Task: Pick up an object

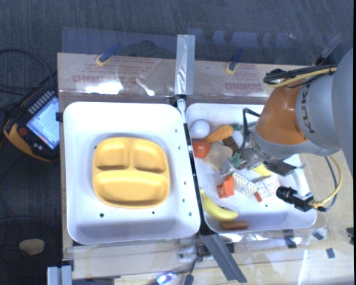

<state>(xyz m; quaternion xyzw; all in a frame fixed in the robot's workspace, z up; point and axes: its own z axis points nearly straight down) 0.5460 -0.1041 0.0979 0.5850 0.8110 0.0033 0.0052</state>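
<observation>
The pick looks unfinished: nothing is seen lifted. The likeliest target, a pale wrapped item (216,154), lies among the clutter in the right bin (296,221), at centre-right of the frame, just left of the gripper (236,161). Whether the gripper grips anything cannot be told. A banana (218,209) lies below; the left bin (77,218) holds a yellow tray (130,172).

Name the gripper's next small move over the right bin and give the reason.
Probably a short drop straight down. The gripper sits low in the right bin, amid a crowd of small items, with the banana and the white ball lying off to its sides. Nothing visibly sits between its fingers yet.
</observation>
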